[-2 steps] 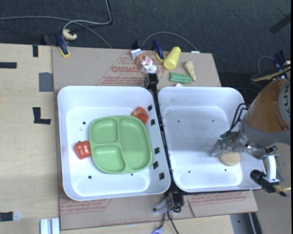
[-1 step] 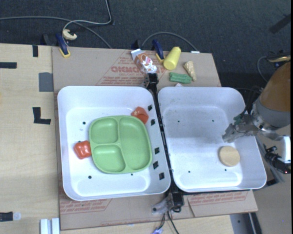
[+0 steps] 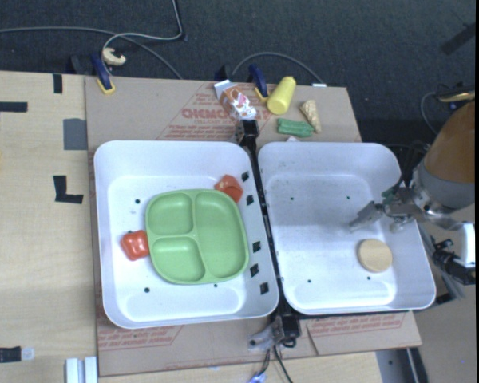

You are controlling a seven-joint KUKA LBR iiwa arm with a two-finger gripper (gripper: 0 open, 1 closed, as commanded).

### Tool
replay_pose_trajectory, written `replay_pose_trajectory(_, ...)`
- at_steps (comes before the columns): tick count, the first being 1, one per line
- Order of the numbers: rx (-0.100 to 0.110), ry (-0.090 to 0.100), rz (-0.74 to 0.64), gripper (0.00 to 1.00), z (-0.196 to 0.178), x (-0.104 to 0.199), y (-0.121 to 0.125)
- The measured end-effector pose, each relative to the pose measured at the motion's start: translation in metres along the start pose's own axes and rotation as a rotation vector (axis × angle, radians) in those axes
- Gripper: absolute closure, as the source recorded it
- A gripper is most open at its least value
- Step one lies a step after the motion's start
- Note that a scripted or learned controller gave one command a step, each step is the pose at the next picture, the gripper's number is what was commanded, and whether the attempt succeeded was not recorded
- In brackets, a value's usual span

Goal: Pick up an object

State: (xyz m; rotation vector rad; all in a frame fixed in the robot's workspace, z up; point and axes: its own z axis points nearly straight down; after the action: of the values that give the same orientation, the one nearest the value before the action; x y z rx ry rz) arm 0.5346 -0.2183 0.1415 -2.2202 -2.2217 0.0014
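The bench [image 3: 32, 238] is pale wood with black marks, overlaid by a brown cardboard sheet [image 3: 191, 114] that carries two shallow white bins side by side; behind it lies dark carpet [image 3: 319, 22] crossed by thin cables [image 3: 172, 6].

Count: one left bin [image 3: 116, 166], holding one green divided plate [image 3: 197, 235] and two small red-orange pieces, one [image 3: 230, 187] touching the plate's far right edge, the other [image 3: 135, 244] at its left side; one right bin [image 3: 335, 154], holding one round tan disc [image 3: 375, 255]; on the cardboard beyond the bins, one yellow bottle-shaped toy [image 3: 282, 94], one green bar [image 3: 294, 128], one tan cone-like piece [image 3: 310, 115] and one small printed packet [image 3: 238, 102].

The tool [image 3: 370, 214] reaches into the right bin from the right, its grey fingers spread apart with nothing between them; the tan disc lies just beside it, nearer the camera and slightly right of the fingertips, apart from them, on the bin floor near the right wall.
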Motion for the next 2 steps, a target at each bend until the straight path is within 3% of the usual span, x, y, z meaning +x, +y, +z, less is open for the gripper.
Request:
replay_pose_trajectory(1, 0.001, 0.000, 0.001, 0.00, 0.005, -0.005, -0.051)
replay_pose_trajectory(2, -0.011, -0.008, 0.002, 0.00, 0.053, 0.033, -0.048)
